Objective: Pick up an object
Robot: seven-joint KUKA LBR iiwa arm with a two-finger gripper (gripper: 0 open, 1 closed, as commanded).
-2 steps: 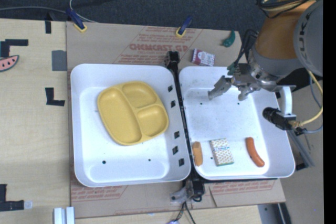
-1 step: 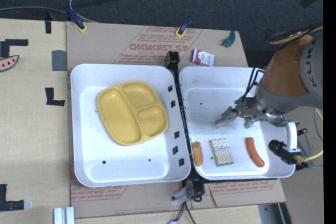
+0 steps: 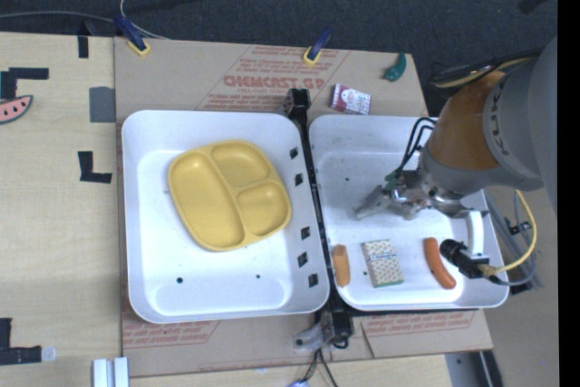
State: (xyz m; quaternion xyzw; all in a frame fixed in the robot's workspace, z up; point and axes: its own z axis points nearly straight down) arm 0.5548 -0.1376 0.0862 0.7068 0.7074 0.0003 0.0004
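A grey robot arm (image 3: 507, 127) with an orange band reaches in from three o'clock over the right bin (image 3: 362, 140) of two shallow white bins on a cardboard-covered bench. Its gripper (image 3: 373, 206) hangs low above the middle of that bin, its thin fingers (image 3: 367, 209) slanting toward eight o'clock; they appear drawn close together with nothing between them, though the tips are small and hard to read. Three pickable objects lie along the bin's six o'clock wall: a short sausage (image 3: 341, 265) at seven o'clock, a small patterned packet (image 3: 382, 263) just beside it at six, and an orange-red sausage (image 3: 439, 262) at five o'clock, all apart from the gripper. The left bin (image 3: 154, 285) holds a yellow three-compartment plate (image 3: 230, 193). A small red-and-white wrapper (image 3: 349, 99) lies on the cardboard at twelve o'clock from the right bin.
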